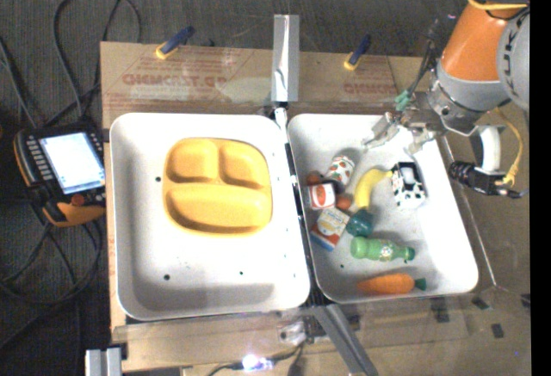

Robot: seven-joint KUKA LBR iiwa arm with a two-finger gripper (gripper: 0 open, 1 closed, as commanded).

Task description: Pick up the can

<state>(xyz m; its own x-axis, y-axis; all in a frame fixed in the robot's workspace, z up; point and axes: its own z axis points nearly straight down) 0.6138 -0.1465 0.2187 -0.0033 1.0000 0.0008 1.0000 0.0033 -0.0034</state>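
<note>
Can (323, 194) is lying on its side at the right bin's (465, 275) left edge — beside the banana (370, 185). I am hovering my claw (398, 130) at upper right, fingers spread apart, nothing between them — I am judging a steep descent safest, clearing the crowding neighbours.

both bins (138, 280) look like smooth white plastic; the yellow tray (219, 186) is glossy plastic; the bench (207, 77) top looks like matt brown cardboard.

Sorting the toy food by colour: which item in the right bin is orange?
The carrot, lying along the right bin's front wall. It is orange with a green tip; the bottle beside it is green and the banana yellow.
</note>
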